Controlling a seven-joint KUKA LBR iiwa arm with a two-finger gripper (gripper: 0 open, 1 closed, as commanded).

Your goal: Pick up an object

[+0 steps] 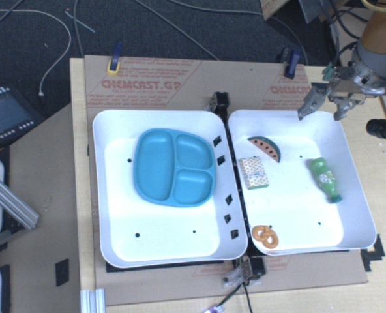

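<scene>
My gripper (325, 110) hangs above the back edge of the right bin (356, 204), its two fingers spread open with nothing between them. Below it in that bin lie a watermelon slice (265, 148), a small patterned box (253, 173), a green bottle (325, 179) on its side and a pretzel (265, 237) near the front rim. The bottle is the nearest object, a little in front of the gripper.
The left bin (111, 220) holds a blue divided plate (174, 167). Black clips run along the divider (228, 194) between the bins. Clamps (115, 58) pin the cardboard at the back; cables lie on the floor beyond.
</scene>
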